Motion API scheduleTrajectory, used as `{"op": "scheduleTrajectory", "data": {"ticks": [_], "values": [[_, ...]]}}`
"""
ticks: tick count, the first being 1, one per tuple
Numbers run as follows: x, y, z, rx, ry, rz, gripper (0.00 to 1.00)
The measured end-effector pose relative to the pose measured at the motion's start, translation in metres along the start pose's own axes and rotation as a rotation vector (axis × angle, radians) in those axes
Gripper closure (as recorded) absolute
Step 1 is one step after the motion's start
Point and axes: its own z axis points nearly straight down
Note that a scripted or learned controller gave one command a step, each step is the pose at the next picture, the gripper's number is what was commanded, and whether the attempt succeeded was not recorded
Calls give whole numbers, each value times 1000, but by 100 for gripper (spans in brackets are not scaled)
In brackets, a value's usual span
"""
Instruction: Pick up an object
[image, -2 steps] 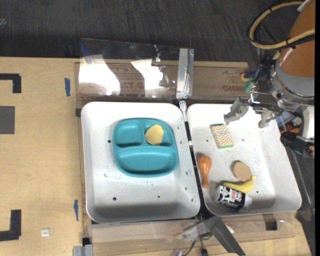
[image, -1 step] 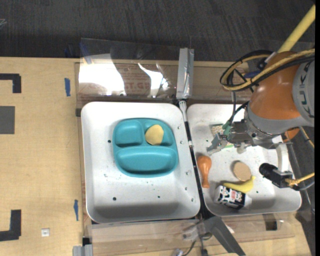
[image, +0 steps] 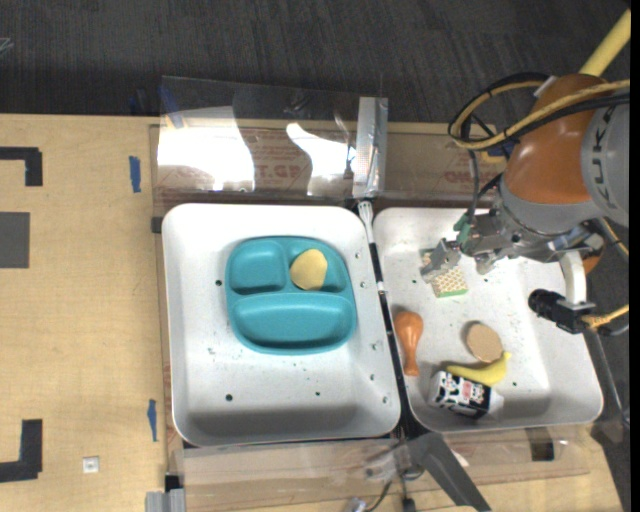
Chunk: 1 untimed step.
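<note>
My gripper (image: 460, 260) hangs over the upper left part of the right bin (image: 570, 400). Its fingers stand apart, open, with nothing between them. Just below the fingertips a small pale green checked piece (image: 451, 283) lies on the bin floor. Further toward the front of this bin lie an orange carrot-shaped toy (image: 408, 336), a round brown cookie (image: 484, 342), a yellow banana (image: 487, 372) and a black-and-white can (image: 461, 392) on its side. The banana rests against the can and the cookie.
The left bin (image: 200, 380) holds a teal divided plate (image: 290, 320) with a yellow lemon-like ball (image: 309, 268) in its upper right compartment. A ridge between the bins runs down the middle. Cables and the orange wrist band (image: 550, 160) hang over the right bin's back edge.
</note>
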Motion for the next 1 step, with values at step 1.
{"op": "scheduleTrajectory", "data": {"ticks": [1], "values": [[-55,72,95,-1,0,-34,0]]}}
